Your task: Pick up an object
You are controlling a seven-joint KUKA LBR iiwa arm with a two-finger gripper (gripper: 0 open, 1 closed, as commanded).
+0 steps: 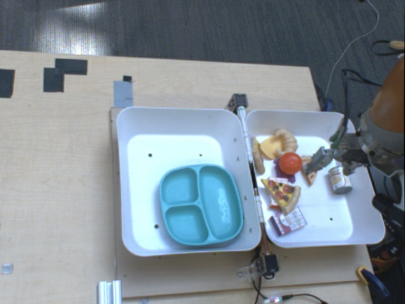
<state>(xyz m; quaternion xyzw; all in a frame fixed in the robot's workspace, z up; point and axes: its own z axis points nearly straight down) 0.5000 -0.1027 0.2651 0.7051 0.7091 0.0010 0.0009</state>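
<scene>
The right bin holds several small toys. A red tomato lies near its middle, with a croissant and a yellow piece behind it. A pizza slice and a small dark red packet lie nearer the front. A silver can lies on its side toward the right. My gripper hangs low over the bin between the tomato and the can, just above a small orange piece. I see nothing held in it.
The left bin holds a blue divided plate. A metal clamp sits at the back where the two bins meet. The arm's orange band rises at the right edge. Cables lie along the bench's front right.
</scene>
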